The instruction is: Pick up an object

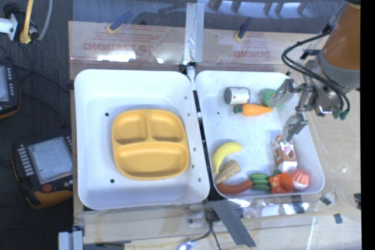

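In the camera view the gripper (291, 108) hangs at the right of the frame over the right bin (258, 136), fingers apart and empty. The carrot (255, 109) lies just to its left, long axis running left-right, beside the can (237, 95).

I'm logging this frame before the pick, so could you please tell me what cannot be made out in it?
- Green item at the right bin's far side: the hand hides part of it in the camera view, so its kind is unclear.
- Arm: cut off by the right edge.
- Pile at the bin's near edge: the green vegetable and red items overlap, too small to identify.
- Printing on the small box: too small to read.
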